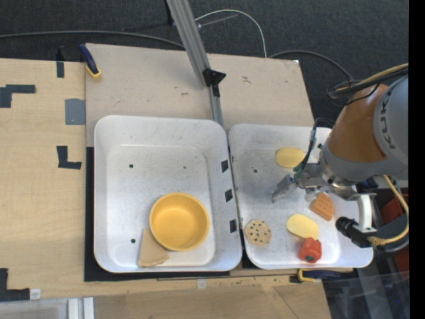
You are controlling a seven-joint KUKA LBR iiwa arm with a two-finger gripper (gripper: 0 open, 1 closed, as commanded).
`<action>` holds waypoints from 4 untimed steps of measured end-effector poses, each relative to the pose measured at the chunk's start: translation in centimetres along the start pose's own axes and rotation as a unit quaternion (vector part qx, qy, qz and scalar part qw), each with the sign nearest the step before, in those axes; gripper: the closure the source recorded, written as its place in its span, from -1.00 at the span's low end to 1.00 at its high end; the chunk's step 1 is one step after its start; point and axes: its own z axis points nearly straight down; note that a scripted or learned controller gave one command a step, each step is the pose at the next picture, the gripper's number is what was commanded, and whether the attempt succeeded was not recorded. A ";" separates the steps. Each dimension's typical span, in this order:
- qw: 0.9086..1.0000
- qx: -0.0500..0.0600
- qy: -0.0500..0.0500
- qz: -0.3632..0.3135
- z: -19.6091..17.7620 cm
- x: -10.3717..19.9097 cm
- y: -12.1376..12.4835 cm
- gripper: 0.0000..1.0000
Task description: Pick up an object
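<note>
The right bin [255, 145] holds a pale yellow oval piece [289, 157] at the back, an orange wedge [323, 207], a yellow lemon-like piece [302, 226], a red pepper-like piece [309, 249] and a round cookie [257, 232]. My gripper [289, 183] hangs low over the middle of this bin, just below the pale yellow oval and left of the orange wedge. Its fingers [281, 189] are spread apart with nothing between them. The grey and orange arm [362, 135] covers the bin's right side.
In the left bin [109, 138] sit a yellow bowl [178, 220] and a tan flat wedge [151, 252] at the front. A grey pole [192, 38] slants across the bench behind the bins. Cables [246, 25] lie at the back.
</note>
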 end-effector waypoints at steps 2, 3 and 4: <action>1.000 -0.003 0.000 -0.001 4.1 0.1 0.0 1.00; 1.000 -0.006 -0.001 0.001 -1.1 -0.9 0.4 1.00; 1.000 -0.006 -0.001 -0.001 -6.0 -0.4 1.3 1.00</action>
